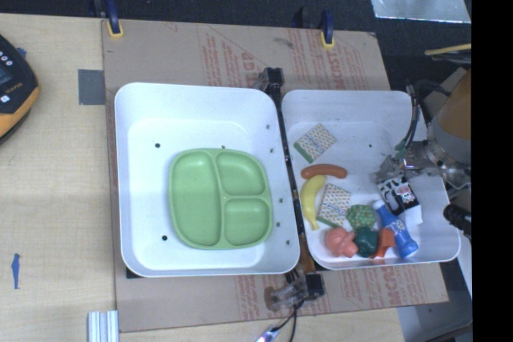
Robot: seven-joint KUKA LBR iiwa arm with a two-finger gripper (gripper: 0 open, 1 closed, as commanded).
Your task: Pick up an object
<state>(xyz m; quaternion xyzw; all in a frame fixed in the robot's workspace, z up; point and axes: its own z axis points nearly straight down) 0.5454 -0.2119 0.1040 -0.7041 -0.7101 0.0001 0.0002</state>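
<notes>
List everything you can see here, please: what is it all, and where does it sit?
Bins: 2, white, side by side on the bench.
Tray: 1, green, three compartments, in the left bin.
Packets: 2, patterned, right bin.
Sausage: 1, red-brown, right bin.
Banana: 1, yellow, right bin.
Bottle: 1, blue, right bin's near corner.
Toys: several, green, orange, pink, heaped beside the bottle.
Clamps: 2, blue and yellow, far edge.
Gripper: 1, grey, over the right bin's right side.

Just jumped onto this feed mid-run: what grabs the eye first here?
The big green divided plate lying alone in the left bin stands out most. Next is the colourful clutter in the right bin: a sausage above a banana, with small toys bunched along the near edge. The gripper hangs over that bin's right side.
</notes>
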